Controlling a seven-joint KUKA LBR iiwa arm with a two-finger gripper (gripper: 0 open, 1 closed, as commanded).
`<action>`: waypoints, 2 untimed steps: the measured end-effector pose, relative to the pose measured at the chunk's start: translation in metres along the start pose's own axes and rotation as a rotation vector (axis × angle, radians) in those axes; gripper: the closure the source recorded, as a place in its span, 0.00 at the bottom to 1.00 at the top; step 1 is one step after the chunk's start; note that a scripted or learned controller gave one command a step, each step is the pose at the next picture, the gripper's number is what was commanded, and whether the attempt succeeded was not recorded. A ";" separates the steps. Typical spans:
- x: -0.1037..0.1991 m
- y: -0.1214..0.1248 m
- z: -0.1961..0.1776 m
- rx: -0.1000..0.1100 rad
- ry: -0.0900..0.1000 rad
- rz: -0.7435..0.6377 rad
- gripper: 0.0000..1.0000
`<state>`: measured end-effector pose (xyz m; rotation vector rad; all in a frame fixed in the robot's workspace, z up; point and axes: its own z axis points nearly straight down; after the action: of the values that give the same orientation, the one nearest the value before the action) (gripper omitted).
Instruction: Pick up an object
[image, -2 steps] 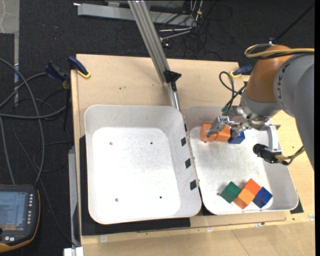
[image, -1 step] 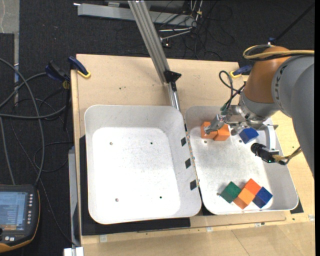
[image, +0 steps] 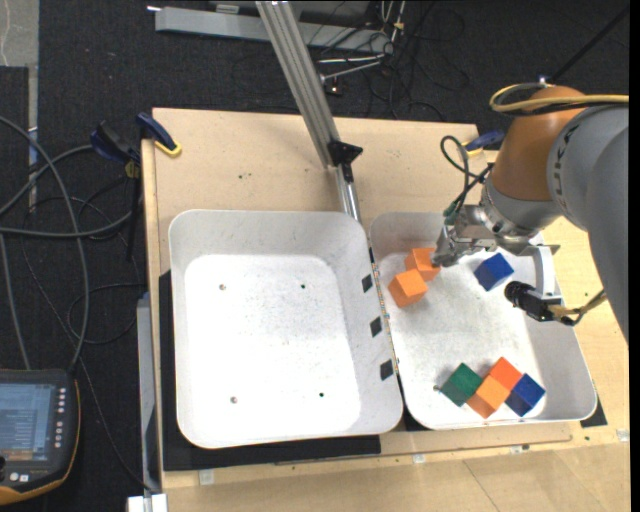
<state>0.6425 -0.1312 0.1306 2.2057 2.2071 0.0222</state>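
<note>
Here, left to right:
Left bin (image: 200, 240): shallow white plastic, rounded corners, lightly speckled floor.
Orange blocks (image: 408, 286): two small cubes, touching, in the right bin (image: 560, 350) near its upper left corner; likely light, stiff painted wood with flat faces, best pinched across opposite sides.
Gripper (image: 447, 250): low, just right of the upper orange cube; jaw state cannot be told, and no block visibly sits between them.
Blue cube (image: 493, 271): alone, beside the wrist.
Cluster (image: 492, 388): green, orange and blue cubes packed together, harder to pinch cleanly.
</note>
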 end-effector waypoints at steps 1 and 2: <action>-0.002 0.000 -0.044 0.019 0.003 -0.002 1.00; -0.002 0.003 -0.098 0.017 0.003 -0.002 1.00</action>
<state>0.6429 -0.1329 0.2287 2.2132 2.2192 0.0067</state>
